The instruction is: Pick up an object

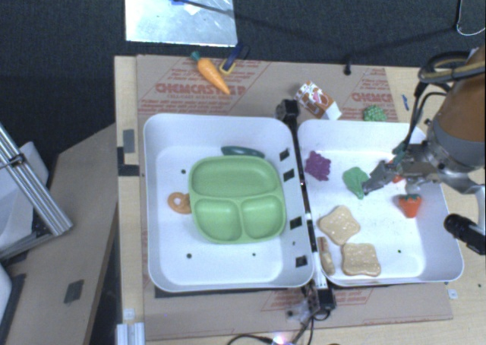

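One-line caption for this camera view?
Gripper reaches the green toy in the right bin; green divided plate fills the left bin.

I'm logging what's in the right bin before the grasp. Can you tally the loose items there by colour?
Purple: 1, the grape-like piece
Green: 1, the piece beside the tool
Red-orange: 1, the small piece
Tan: 3, two bread-like slices and a thin piece by the divider
Total: 6
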